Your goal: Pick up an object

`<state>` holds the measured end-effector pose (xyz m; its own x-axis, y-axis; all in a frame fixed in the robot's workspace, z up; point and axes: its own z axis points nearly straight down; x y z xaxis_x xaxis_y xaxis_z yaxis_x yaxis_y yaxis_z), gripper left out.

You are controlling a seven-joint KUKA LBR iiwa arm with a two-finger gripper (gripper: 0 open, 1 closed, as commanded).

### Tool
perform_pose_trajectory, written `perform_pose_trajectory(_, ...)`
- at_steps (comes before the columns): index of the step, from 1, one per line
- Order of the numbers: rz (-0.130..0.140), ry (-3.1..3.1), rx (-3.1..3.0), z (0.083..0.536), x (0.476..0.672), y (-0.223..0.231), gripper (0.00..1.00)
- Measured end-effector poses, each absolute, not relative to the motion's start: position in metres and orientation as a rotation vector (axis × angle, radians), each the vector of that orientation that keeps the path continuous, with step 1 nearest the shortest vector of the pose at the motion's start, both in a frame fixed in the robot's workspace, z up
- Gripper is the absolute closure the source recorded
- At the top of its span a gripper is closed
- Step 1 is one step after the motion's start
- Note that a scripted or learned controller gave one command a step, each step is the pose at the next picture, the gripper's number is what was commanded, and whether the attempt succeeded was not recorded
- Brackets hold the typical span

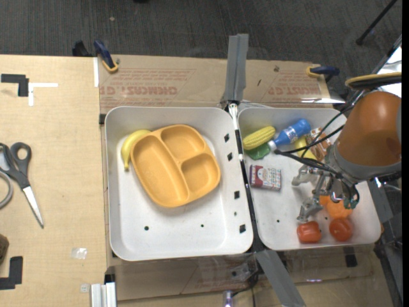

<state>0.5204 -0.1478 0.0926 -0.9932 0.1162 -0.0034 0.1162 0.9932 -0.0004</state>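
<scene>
Gripper (311, 204) low in the right shallow white bin (275, 232), finger state can't tell. Round red tomato-like object (309, 231) sits just below it, nothing visibly grasped. Small red-and-white carton (264, 177) lies left of it.

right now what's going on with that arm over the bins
A grey robot arm with an orange band reaches into the right white bin, its gripper hanging just above a small red tomato-like toy. Nothing shows between its fingers, so no pick yet. Around it lie an orange toy, a small red-and-white box, a blue bottle and a yellow corn cob. The left white bin holds a divided orange plate and a yellow banana.
</scene>
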Motion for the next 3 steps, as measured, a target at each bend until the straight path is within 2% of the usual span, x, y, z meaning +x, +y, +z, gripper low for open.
perform_pose_trajectory(1, -0.003, 3.129, 0.178, 0.102, 0.522, -0.148, 1.00)
perform_pose_trajectory(2, -0.002, 3.129, 0.178, 0.102, 0.522, -0.147, 0.00)
perform_pose_trajectory(3, -0.004, 3.085, 0.259, 0.103, 0.493, -0.164, 0.00)
